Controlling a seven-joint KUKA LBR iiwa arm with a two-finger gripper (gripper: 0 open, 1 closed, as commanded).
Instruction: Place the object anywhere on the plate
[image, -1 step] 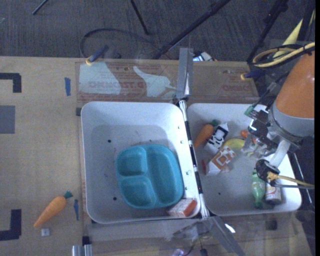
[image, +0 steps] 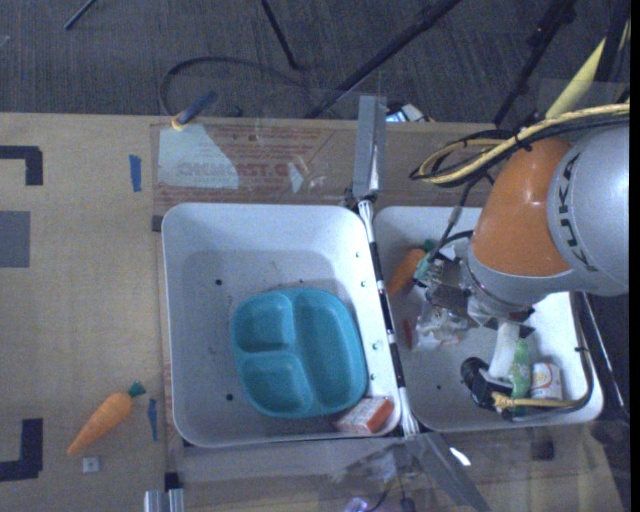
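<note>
A teal divided plate (image: 298, 352) lies in the left bin (image: 200, 240), towards its front right. My gripper (image: 437, 318) hangs low over the left part of the right bin (image: 440, 400), right of the wall between the bins. An orange carrot (image: 405, 270) lies just behind and left of the gripper, against that wall. The wrist covers what is under the gripper.
A small orange and white packet (image: 366, 415) rests in the left bin's front right corner, beside the plate. A green bottle (image: 520, 365) and a small white carton (image: 545, 378) lie at the right bin's front right. Another toy carrot (image: 100, 422) lies on the bench, front left.
</note>
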